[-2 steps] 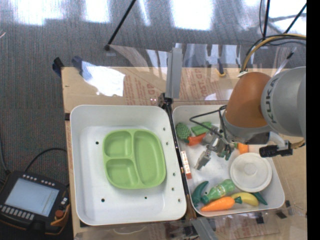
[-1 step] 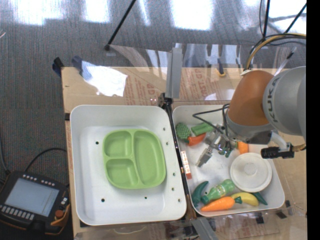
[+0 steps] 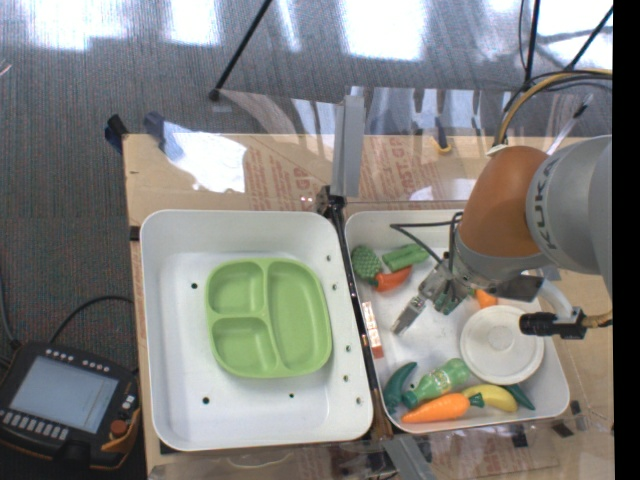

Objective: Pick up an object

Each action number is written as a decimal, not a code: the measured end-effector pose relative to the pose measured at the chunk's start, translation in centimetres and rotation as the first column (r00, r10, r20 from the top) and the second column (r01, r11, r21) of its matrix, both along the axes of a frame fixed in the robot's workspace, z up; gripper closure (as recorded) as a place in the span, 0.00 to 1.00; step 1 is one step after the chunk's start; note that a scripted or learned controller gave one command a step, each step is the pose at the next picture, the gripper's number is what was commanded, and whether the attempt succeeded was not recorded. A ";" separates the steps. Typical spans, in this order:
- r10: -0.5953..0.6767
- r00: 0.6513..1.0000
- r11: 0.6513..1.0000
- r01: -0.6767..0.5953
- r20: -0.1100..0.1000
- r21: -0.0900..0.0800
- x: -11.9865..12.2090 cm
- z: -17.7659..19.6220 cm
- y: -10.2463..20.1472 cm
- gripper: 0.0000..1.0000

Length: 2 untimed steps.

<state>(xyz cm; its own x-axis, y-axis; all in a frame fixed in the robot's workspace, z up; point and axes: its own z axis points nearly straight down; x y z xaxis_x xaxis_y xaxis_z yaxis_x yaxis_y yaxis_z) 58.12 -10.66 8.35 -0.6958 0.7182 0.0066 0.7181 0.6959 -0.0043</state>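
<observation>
Now we see the big grey arm [image 3: 560,208] bend down from the right into the right bin [image 3: 556,383], its claw [image 3: 412,315] spread a little over bare white floor, pinching nothing, near the toy carrot [image 3: 393,279] and white bowl [image 3: 500,343].

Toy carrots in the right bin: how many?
2 clearly: one carrot at the front edge, another near the back left. An orange bit beside the arm may be a third.

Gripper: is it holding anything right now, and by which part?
Nothing held: the gripper hangs open over bare floor of the right bin, with no toy between its fingers.
</observation>
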 end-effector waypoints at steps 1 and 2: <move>-0.134 0.991 0.991 0.134 0.001 -0.002 2.0 0.0 2.0 0.00; -0.358 0.934 0.934 0.358 -0.001 -0.004 1.3 0.0 1.5 0.00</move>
<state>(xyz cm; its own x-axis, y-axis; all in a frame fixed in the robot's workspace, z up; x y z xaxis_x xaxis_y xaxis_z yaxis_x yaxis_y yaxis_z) 59.43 -9.12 8.31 -0.3927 0.9196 0.0046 0.9196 0.3928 -0.0078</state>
